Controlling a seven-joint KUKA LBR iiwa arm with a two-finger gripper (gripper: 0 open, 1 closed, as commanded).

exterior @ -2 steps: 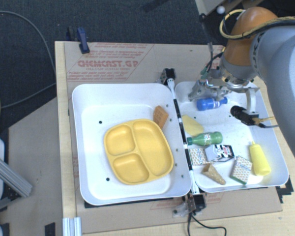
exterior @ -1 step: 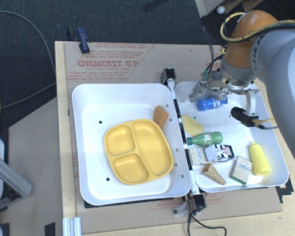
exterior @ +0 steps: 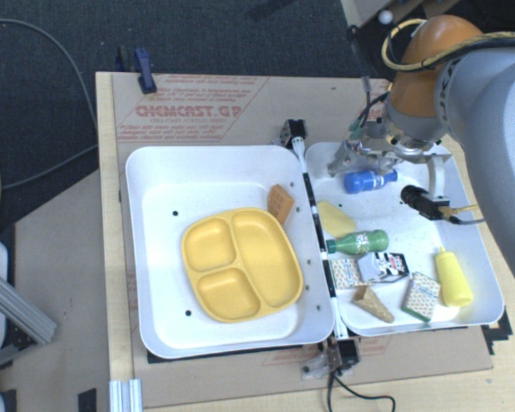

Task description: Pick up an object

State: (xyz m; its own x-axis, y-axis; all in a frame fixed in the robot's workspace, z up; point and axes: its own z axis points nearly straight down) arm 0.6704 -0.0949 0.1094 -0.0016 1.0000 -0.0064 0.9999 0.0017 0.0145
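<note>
So in this one the gripper (exterior: 361, 154) was sitting over the far corner of the right bin (exterior: 416, 234), and the closest thing to it by a mile was the little blue bottle (exterior: 366, 181), so I'd call that the target for the pick. From the camera view the bottle lay just on the near side of the gripper, pretty much under its tip, maybe touching it, but the slant made that hard to call. Its long axis ran roughly left to right across the bin, with the paler end pointing right, toward where the arm came in. Honestly I couldn't tell if the gripper was spread or closed; the metal bits at the tip blurred into each other, and nothing looked clamped in there. My guess is the whole grab hinged on a short shift toward the near side and down, with the jaws squeezing across the bottle's narrow width and not along its length. Being round, it'd probably roll toward the near side if nudged off centre. Everything else was well apart from the action: a green bottle (exterior: 357, 244) lying near the divider, a yellow bottle (exterior: 453, 278) by the right wall, and some small packets (exterior: 384, 266) along the near edge. The left bin (exterior: 154, 230) held a yellow divided plate (exterior: 240, 264) and a brown block (exterior: 281, 202), none of it in play.
</note>
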